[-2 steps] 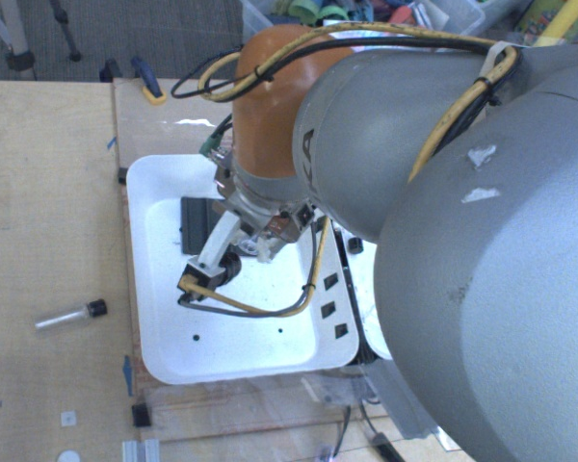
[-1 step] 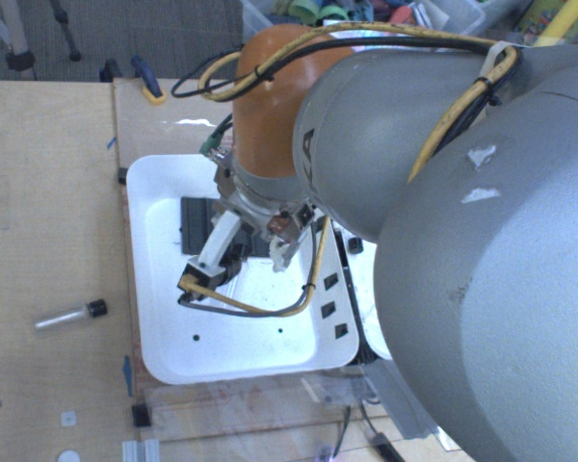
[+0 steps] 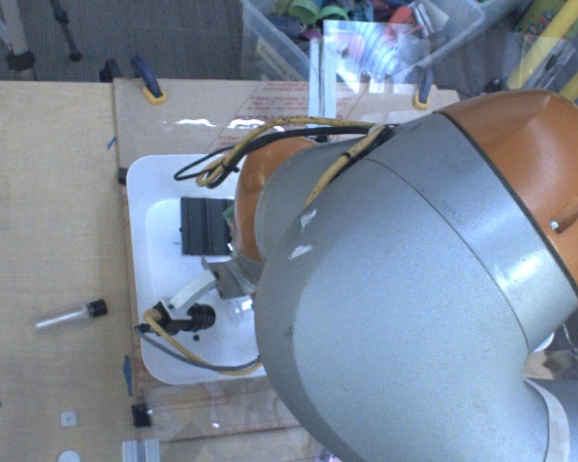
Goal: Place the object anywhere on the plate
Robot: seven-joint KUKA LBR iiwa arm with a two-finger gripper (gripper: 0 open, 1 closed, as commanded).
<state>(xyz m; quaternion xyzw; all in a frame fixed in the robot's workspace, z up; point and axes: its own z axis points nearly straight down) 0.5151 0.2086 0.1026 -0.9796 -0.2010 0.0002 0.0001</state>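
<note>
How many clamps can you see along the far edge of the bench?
2. One clamp grips the far edge near the left corner of the board, and another clamp sits further right, beside the arm. The arm may hide more.

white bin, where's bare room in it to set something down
Bare floor in the shallow white bin lies along its left wall, left of the black rectangular block, and below it near the front rim. The right side is crowded by the grey arm and cables.

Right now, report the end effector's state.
End effector: cannot be told; it sits low over the white bin, largely hidden under the arm's bulk.
</note>
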